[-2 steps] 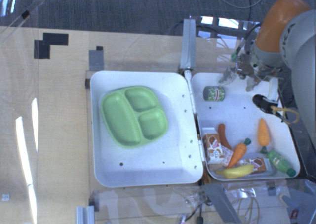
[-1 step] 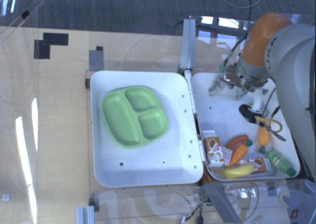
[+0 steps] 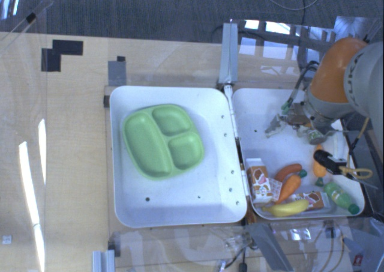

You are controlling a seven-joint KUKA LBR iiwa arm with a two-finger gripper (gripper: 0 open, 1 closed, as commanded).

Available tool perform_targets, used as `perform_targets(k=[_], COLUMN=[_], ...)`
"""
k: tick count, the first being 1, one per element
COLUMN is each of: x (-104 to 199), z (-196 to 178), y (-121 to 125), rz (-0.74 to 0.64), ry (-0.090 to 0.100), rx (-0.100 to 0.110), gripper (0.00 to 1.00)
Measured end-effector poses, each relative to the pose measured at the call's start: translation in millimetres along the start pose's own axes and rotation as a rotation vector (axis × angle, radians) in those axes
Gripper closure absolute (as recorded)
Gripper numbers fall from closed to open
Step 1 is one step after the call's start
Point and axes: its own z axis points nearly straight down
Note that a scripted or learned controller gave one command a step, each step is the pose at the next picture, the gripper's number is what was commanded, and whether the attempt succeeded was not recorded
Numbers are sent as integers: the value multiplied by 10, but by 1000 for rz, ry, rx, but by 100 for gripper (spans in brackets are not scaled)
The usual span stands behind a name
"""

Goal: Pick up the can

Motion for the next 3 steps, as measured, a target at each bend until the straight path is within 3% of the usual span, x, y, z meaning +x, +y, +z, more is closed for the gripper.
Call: perform_targets(k=[1,2,3], x=[1,-484,-573], z=[0,21,8], y=[1,389,-18], rz=[0,115,145], ry=[0,0,2], rx=[0,3,3], gripper=[0,0,0])
